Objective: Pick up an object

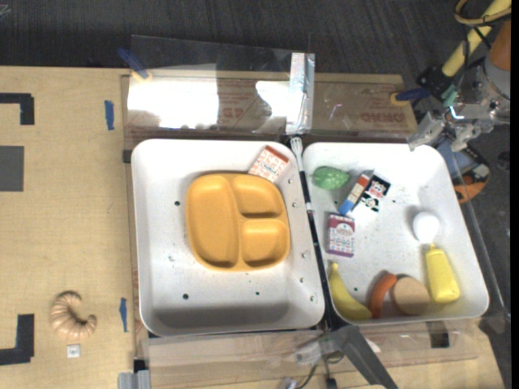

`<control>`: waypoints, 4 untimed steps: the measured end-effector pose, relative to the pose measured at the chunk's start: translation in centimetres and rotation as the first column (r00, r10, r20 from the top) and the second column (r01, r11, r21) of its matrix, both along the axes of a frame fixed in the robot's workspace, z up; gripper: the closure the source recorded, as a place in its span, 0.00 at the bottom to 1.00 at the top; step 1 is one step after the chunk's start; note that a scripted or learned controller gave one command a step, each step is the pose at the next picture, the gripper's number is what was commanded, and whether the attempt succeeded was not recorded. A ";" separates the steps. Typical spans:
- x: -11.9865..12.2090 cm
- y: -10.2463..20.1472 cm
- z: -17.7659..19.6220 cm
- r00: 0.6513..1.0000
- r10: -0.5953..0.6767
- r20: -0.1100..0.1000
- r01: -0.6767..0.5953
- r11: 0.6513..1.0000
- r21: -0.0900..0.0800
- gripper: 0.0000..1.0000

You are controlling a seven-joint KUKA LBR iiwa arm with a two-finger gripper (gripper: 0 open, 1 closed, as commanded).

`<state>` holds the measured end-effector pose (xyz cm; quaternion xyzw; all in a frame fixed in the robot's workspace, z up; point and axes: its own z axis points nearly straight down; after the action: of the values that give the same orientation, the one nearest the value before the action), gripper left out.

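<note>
- My claw [454, 124] hangs just outside the right bin's [466, 217] far right corner; its grip state I cannot tell.
- Yellow bottle [441, 274] lies inside that bin, near right wall.

Not much can be read here. The brown cardboard wall [357, 112] behind the bins has red printed letters on it, but shiny plastic covers them and they are too blurry to spell out. A small purple card [341, 235] in the right bin has print too tiny to read. A red and white card [268, 164] at the top of the left bin also has marks too small to read. A little black and white box [375, 193] shows a picture, no clear words.
</note>
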<state>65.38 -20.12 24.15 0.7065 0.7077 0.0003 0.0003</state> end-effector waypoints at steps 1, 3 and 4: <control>-3.5 -1.0 -12.9 1.000 0.025 0.000 -0.025 1.000 0.004 0.00; -9.7 -1.3 -10.3 0.982 0.187 -0.006 -0.187 0.982 0.003 0.00; -16.2 0.4 -15.4 0.982 0.190 0.004 -0.190 0.982 -0.002 0.00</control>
<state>49.13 -19.69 8.70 0.6358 0.7719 0.0014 0.0024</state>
